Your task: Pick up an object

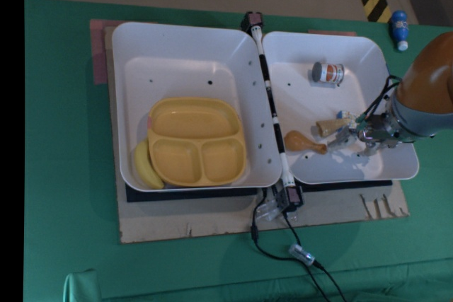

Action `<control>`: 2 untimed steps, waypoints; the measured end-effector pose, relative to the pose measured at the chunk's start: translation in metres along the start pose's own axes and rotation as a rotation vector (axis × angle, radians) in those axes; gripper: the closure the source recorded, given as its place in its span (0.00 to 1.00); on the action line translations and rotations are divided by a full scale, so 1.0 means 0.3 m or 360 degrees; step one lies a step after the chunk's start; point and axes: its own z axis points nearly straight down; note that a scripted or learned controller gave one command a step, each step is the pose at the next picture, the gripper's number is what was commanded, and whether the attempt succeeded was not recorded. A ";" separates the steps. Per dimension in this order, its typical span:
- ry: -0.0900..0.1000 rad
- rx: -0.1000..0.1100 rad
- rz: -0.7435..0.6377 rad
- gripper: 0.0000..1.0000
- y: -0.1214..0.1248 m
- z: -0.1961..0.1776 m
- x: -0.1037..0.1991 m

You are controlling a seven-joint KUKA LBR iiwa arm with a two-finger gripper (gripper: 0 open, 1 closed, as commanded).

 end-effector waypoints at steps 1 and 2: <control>-0.0010 -0.0018 0.0012 1.00 0.007 -0.045 -0.009; -0.0005 -0.0017 -0.0001 1.00 0.209 0.012 0.081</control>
